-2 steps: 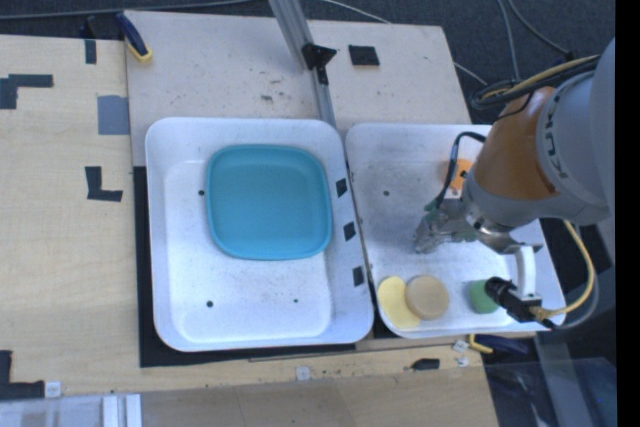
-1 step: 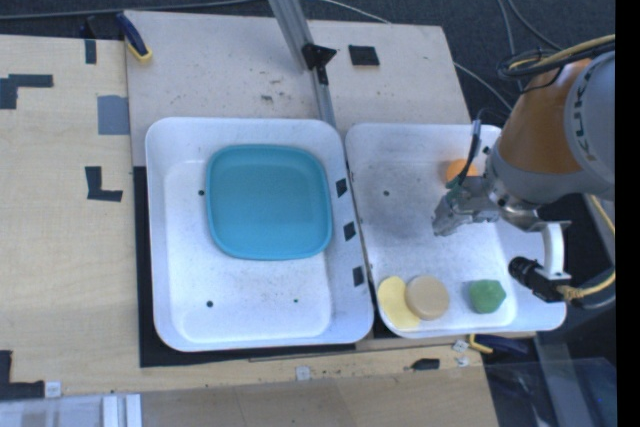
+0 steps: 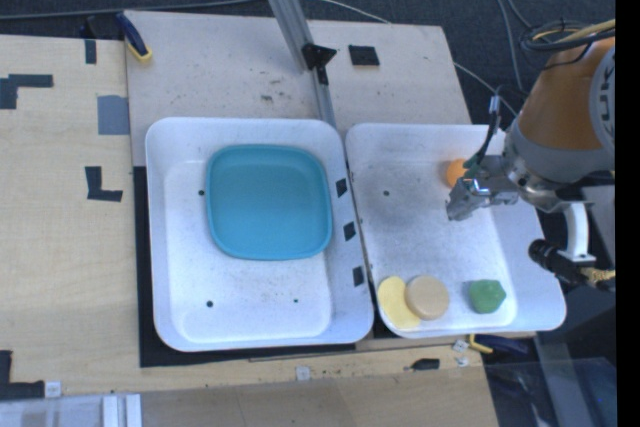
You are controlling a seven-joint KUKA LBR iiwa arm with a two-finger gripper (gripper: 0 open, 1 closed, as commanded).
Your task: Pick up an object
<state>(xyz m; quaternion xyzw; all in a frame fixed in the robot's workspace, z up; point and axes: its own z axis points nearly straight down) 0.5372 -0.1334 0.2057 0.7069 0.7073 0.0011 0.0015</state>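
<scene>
Dark floor behind the wooden counter (image 3: pixel 60 215). Hand (image 3: pixel 462 205) hangs over the right white bin (image 3: pixel 400 205), just beside a small orange round object (image 3: pixel 455 171); grip state unreadable. Approach step; next: centre, descend.

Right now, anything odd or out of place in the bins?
Nothing broken or spilled. The tan disc overlaps the yellow piece at the right bin's near edge. The claw partly hides an orange object. Both bin floors look scuffed.
</scene>
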